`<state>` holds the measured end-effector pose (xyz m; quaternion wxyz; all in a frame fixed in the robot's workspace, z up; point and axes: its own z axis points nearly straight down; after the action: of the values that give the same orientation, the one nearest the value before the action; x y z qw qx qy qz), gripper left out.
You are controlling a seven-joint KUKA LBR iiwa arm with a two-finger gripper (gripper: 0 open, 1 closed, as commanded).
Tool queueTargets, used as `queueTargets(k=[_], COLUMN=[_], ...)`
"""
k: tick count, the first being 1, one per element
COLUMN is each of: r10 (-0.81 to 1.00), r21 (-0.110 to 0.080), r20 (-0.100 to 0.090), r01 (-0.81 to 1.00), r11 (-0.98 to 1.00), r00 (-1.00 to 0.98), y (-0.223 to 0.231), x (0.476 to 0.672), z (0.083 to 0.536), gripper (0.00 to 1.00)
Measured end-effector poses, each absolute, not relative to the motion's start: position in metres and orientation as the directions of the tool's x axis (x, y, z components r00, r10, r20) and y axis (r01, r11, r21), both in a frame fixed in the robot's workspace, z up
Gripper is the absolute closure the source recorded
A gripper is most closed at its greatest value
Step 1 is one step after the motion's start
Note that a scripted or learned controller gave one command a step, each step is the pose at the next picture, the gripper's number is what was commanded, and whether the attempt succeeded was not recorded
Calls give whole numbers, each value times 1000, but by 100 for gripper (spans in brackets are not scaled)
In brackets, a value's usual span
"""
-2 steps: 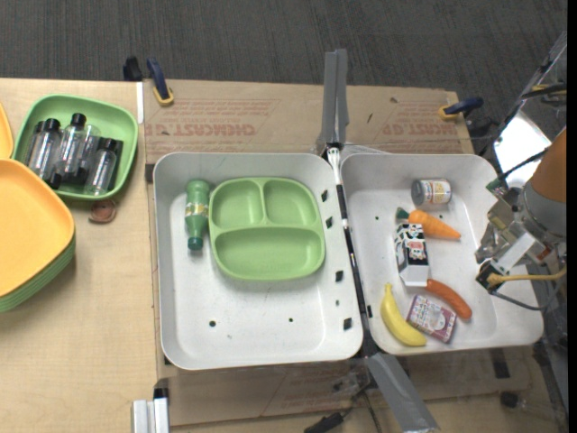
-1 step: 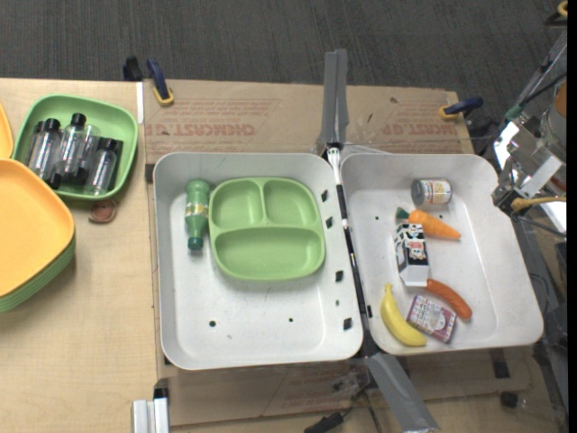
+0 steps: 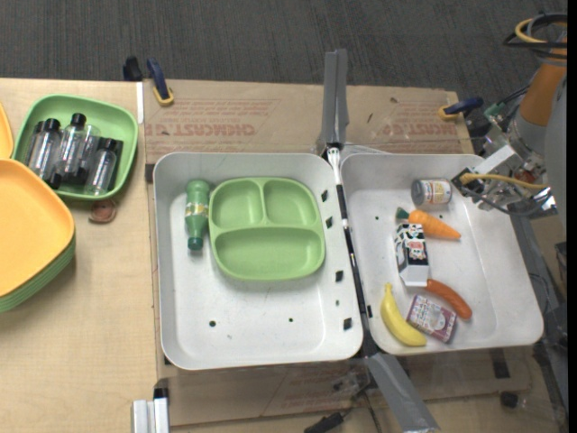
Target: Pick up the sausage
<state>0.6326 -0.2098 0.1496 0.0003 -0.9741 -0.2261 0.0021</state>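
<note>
Can't really tell how the jaws are sitting; the gripper (image 3: 505,188) is hanging over the right bin's (image 3: 514,332) far edge. Sausage (image 3: 449,298) is lying near the front, beside the banana (image 3: 399,317). I'm guessing it's still approaching, needing to come forward and down.

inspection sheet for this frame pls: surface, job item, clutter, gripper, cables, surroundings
Surface: two white bins side by side, left bin, right bin.
Job item: sausage lies in the right bin, between milk carton and pink packet, untouched.
Clutter: carrot, can, banana in right bin; green divided plate and green bottle in left bin.
Gripper: gripper over right bin's far right edge, away from the sausage; nothing seen held.
Cables: yellow cable loops at arm.
Surroundings: green tray of bottles, orange plates.
</note>
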Motion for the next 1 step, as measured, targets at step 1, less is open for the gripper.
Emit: queueTargets(k=[1], r10=[614], r21=[-6], r20=[-2], r01=[614], r11=[-789], r00=[789], y=[-220], x=[628], z=[93], gripper=[100])
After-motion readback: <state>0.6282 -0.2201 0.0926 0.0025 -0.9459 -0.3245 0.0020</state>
